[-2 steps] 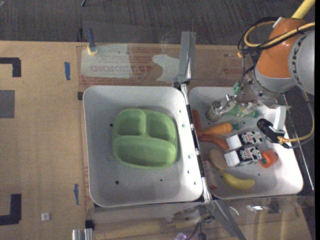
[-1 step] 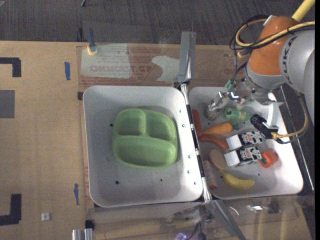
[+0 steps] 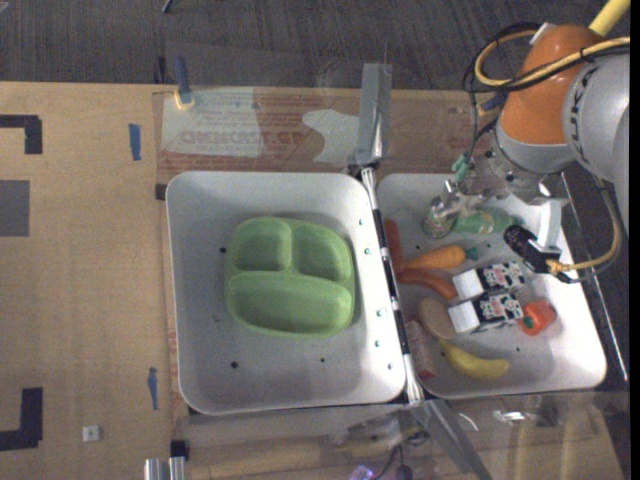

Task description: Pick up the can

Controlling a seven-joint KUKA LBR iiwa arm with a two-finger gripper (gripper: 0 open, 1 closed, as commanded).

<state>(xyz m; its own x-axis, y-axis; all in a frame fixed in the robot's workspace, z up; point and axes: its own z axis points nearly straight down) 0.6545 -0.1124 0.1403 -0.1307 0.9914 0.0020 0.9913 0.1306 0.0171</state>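
The gripper (image 3: 452, 200) is lowered onto the can (image 3: 440, 218) in the right bin (image 3: 590, 363); finger state cannot be told; lifting is not yet done.

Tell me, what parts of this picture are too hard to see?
- Gripper: fingers too small and blurred in the camera view to read.
- Can: nothing among the toy food in the right bin is sharp enough to name as it.
- Arm: cut off by the right edge.
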